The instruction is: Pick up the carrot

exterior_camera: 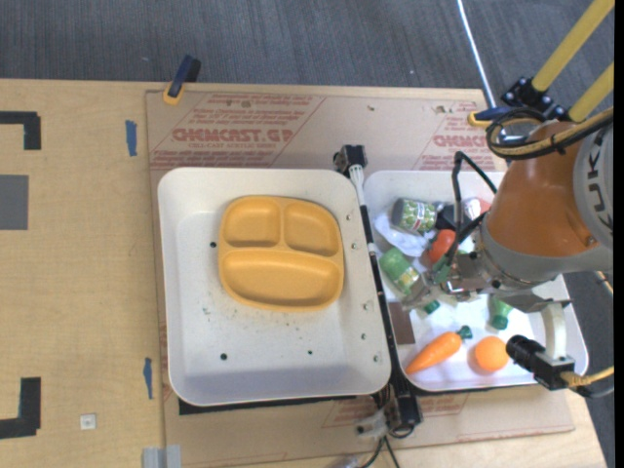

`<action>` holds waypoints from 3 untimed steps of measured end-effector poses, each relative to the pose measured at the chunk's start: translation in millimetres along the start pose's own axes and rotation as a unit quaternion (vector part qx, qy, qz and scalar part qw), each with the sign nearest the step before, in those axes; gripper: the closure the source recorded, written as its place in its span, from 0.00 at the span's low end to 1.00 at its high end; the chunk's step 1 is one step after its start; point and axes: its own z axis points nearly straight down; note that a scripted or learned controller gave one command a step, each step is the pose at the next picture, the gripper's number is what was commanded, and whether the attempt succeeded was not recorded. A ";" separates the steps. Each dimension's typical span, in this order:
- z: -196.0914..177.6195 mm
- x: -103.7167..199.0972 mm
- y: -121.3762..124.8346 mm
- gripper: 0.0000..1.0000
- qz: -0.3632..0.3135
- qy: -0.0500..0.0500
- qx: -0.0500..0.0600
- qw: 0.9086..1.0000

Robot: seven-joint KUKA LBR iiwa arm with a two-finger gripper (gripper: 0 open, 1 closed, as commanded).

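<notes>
You can read red print on the brown cardboard sheet lying under the bins: "CHEMCAST GP" repeats along its far edge, once behind the left bin and again, partly cut off by the arm, toward the table's far right corner. The finer lines around it are too small to read.

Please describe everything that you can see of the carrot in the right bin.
The carrot is a small orange toy, smooth like plastic, with a green top. It lies flat near the front edge of the right bin, pointed tip toward the divider between the bins, green end toward an orange ball beside it. The gripper is above and apart from it.
</notes>
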 end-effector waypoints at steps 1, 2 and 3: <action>0.0 0.0 0.0 0.00 0.000 0.000 0.000 1.000; -0.1 -13.0 -1.6 0.00 -0.251 0.001 0.001 0.968; -0.2 9.1 1.0 0.00 -0.185 0.000 0.000 0.983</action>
